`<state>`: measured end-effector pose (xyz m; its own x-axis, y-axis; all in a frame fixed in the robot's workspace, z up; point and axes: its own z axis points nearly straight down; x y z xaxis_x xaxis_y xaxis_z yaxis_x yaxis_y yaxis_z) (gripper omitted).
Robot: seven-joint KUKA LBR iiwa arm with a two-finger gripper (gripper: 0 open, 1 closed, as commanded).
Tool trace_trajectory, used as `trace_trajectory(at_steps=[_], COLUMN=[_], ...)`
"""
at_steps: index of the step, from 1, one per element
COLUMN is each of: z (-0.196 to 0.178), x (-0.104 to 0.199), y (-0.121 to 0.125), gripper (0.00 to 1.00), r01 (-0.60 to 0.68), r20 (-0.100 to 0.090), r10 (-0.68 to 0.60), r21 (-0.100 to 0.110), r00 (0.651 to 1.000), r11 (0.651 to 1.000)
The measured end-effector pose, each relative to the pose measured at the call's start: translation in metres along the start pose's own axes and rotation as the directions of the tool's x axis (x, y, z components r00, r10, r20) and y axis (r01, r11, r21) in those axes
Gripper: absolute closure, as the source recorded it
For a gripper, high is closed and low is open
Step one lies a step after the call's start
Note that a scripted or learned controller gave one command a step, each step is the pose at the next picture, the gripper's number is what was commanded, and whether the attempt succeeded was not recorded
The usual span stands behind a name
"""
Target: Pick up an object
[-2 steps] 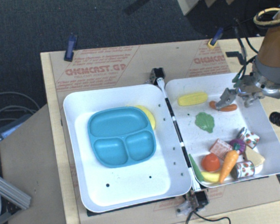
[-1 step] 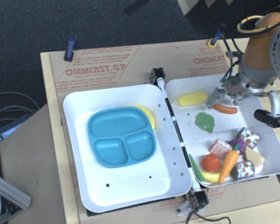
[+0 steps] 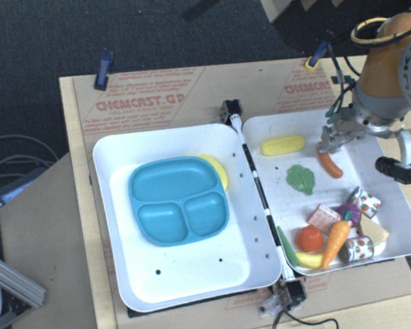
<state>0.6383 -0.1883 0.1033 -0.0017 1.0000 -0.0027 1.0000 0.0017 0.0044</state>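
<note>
While the pincer hangs low over the far side of the right-hand bin, its opening impossible to tell, a small red sausage lies just beside it, near a green leaf.

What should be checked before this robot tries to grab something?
1. Gripper over a bin with things in it: ok. The gripper is above the right bin, near its far side.
2. Something close by to grab: ok. A small red sausage lies right beside it.
3. Room around the sausage: ok. The corn and the green leaf lie apart from it.
4. Sausage already gripped: cannot tell. The spot where the two meet is too small to make out.
5. Near-corner heap easy to pick from: not ok. The carrot and the tomato are packed against other things.
</note>
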Motion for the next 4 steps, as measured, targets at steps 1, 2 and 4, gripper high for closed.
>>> trace_trajectory(at_steps=[1, 2, 4], z=[0.01, 0.018, 0.01], x=[0.002, 0.058, 0.02], y=[0.01, 0.029, -0.071], gripper=[1.0, 1.0, 0.0], r01=[-0.001, 0.0, -0.003], r20=[0.004, -0.003, -0.002], r10=[0.001, 0.0, 0.003], r21=[-0.009, 0.001, 0.005], r00=[1.0, 1.0, 1.0], r11=[1.0, 1.0, 1.0])
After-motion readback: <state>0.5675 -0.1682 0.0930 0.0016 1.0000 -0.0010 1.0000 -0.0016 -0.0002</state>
